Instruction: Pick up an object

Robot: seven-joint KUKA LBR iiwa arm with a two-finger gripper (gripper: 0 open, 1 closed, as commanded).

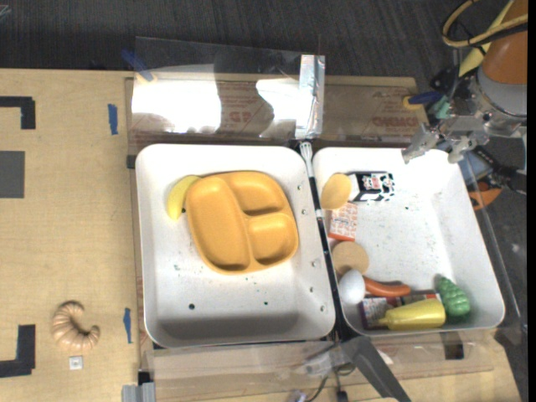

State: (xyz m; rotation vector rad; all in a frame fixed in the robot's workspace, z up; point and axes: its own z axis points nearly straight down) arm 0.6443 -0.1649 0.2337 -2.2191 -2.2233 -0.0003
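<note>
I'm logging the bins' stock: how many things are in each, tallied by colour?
Yellow or orange: 5: divided plastic tray, banana, bottle, round disc, carrot-like stick
Green: 1: lumpy toy
White: 1: egg
Total: 7

You're looking at a robotics lab cell: plywood bench with black tape markers and blue tape tabs, two white bins, toy food props, looped yellow cabling, dark carpet floor.
</note>
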